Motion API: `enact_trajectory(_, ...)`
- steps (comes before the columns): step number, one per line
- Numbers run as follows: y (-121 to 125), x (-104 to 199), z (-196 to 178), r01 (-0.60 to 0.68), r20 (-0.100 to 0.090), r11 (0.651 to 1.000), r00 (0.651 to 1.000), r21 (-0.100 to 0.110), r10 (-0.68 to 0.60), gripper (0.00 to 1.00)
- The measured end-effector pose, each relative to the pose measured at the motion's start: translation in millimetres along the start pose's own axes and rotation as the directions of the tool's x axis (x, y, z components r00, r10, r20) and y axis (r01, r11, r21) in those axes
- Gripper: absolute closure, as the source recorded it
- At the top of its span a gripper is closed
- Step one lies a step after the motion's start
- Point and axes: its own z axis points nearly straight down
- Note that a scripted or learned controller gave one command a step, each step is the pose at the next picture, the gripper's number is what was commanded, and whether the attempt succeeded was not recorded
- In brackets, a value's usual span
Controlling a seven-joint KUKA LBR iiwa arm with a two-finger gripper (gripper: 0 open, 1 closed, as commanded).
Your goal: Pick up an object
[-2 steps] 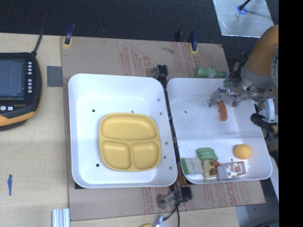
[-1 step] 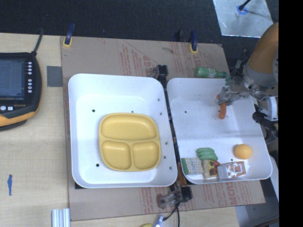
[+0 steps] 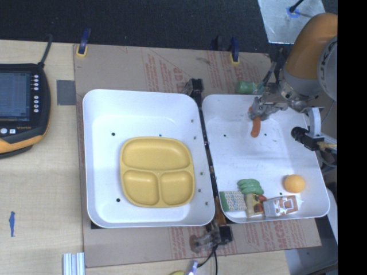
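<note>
Gripper [image 3: 259, 112] hangs over the right bin's [image 3: 229, 153] far side, fingers seemingly pinched on a small orange stick [image 3: 255, 127] dangling below; so shallow a hold could let it drop.

Gripper [image 3: 257, 117] gripping orange sausage [image 3: 255, 128]; yellow tray [image 3: 156, 171] in left bin [image 3: 100, 159]

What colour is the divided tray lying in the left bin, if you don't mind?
Pale yellow all over, seen clearly in the camera view: the divided tray has three compartments.

A pale wooden bench [image 3: 34, 188] under a cardboard sheet [image 3: 143, 67], dark floor [image 3: 143, 7] behind.
</note>
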Motion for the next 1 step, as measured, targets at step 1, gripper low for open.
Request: enact_trajectory(1, 0.2, 74.1, -56.3, -0.001, -0.001, 1.000, 1.000, 0.000, 0.001, 1.00)
